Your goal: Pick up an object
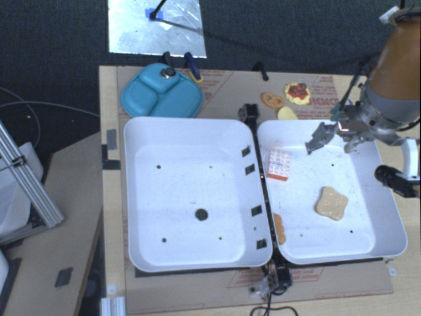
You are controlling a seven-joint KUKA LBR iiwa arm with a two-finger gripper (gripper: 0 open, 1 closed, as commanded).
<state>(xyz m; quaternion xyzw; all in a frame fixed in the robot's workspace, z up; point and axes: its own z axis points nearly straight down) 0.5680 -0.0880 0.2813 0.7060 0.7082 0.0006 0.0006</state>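
In the right bin (368, 242) lie a red-and-white packet (278, 164) near the left wall, a tan toast-shaped piece (331, 203) toward the right, and a small orange piece (279, 228) against the divider. A small dark round object (201, 214) rests in the left bin (151, 176). My gripper (334, 140) hangs over the back of the right bin, right of the packet and above the toast piece. Its fingers (320, 138) are spread apart, and nothing sits between them.
A blue sectioned dish (161, 92) stands behind the left bin. Small toy foods (297, 93) lie on the cardboard behind the right bin. A foil sheet (156, 17) is on the floor at the back. A black fitting (393, 180) juts over the right bin's right rim.
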